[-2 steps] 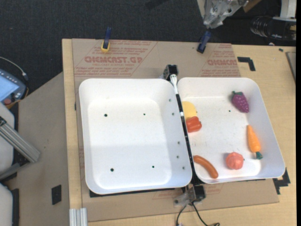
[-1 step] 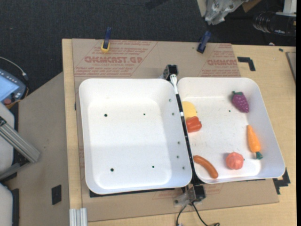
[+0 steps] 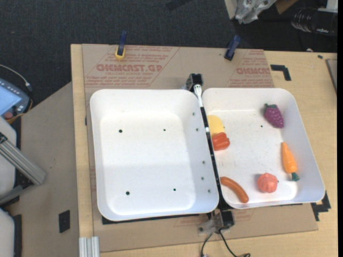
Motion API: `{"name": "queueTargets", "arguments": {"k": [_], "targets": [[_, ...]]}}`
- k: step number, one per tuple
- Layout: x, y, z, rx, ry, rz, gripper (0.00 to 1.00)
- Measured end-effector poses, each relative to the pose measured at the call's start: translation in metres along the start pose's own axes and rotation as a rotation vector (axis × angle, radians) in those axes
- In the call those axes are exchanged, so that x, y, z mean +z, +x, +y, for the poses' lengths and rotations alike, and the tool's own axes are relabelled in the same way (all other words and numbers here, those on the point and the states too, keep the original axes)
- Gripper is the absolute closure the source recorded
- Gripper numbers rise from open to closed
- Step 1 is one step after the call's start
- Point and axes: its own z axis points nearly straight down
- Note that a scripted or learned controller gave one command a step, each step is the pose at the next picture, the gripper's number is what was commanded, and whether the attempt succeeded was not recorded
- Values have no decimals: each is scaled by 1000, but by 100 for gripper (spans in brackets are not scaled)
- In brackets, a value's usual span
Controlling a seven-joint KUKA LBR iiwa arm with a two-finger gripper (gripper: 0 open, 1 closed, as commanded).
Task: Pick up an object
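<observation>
Camera view: cardboard-covered bench (image 3: 161,63), two white bins (image 3: 107,159), dark floor (image 3: 64,15).

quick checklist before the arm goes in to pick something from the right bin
1. Objects present in the right bin: ok. Purple grapes, carrot, pink round fruit, sausage, yellow piece and red piece.
2. Easy target standing apart from the others: ok. Grapes, carrot and pink round fruit each lie alone.
3. Crowded spots: not ok. The yellow and red pieces touch each other and sit against the bin's left wall.
4. Sausage clearance: not ok, it lies close to the near rim.
5. Gripper ready above the bin: cannot tell.
</observation>
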Motion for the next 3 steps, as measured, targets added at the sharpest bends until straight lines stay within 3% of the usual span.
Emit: {"name": "queueTargets", "arguments": {"k": [3], "targets": [[-32,1,3,-2,-15,-3,100]]}}
